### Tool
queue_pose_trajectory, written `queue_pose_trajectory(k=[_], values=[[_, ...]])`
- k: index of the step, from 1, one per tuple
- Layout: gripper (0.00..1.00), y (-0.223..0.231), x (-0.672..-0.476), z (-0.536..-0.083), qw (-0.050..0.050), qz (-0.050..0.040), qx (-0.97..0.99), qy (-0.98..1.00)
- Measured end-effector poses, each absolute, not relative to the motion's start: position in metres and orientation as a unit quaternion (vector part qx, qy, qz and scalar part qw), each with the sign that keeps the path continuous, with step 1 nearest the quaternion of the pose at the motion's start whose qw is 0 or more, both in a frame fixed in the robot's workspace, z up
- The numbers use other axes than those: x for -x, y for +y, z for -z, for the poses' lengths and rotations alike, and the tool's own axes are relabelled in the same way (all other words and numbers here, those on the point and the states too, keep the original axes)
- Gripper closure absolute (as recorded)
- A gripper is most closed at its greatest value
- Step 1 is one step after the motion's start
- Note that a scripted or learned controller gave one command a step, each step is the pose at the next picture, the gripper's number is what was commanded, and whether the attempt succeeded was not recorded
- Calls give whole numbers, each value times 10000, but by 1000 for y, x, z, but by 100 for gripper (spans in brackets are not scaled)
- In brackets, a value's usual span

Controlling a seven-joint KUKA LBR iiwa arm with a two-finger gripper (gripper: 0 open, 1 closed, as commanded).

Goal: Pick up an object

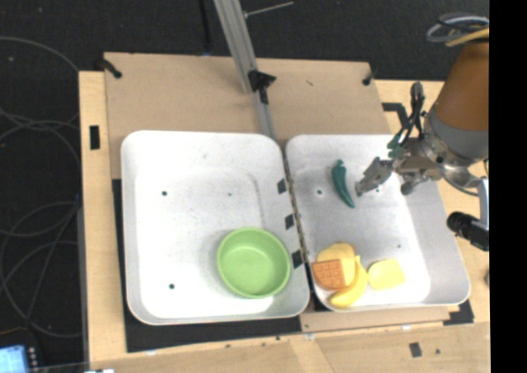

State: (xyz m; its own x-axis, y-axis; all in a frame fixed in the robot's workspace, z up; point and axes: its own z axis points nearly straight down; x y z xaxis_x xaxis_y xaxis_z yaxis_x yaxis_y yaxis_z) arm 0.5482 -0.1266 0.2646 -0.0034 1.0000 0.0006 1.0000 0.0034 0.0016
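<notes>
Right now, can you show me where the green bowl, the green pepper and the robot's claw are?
green bowl [254,261]: camera view, inside bottom of the bowl.
green pepper [342,184]: camera view, middle of its body.
gripper [368,182]: camera view, between its fingertips.

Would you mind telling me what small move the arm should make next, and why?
Probably a short shift toward the green pepper and then down. The end effector sits just beside it in the right bin, with nothing between its fingers, and that pepper lies apart from the yellow pieces near the bin's front edge.

Green pepper [342,183] lying flat, upper mid of right bin [428,223].
</notes>
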Motion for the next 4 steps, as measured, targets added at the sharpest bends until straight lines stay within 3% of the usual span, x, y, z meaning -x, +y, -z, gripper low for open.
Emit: queue_pose_trajectory(k=[1, 3, 4], values=[[0, -127, -548, -265, 5, -11, -7063, 7079], [0, -135, -548, -138, -13, 25, -7076, 7066], [0, -137, -548, -100, 13, 6, -7075, 7067]])
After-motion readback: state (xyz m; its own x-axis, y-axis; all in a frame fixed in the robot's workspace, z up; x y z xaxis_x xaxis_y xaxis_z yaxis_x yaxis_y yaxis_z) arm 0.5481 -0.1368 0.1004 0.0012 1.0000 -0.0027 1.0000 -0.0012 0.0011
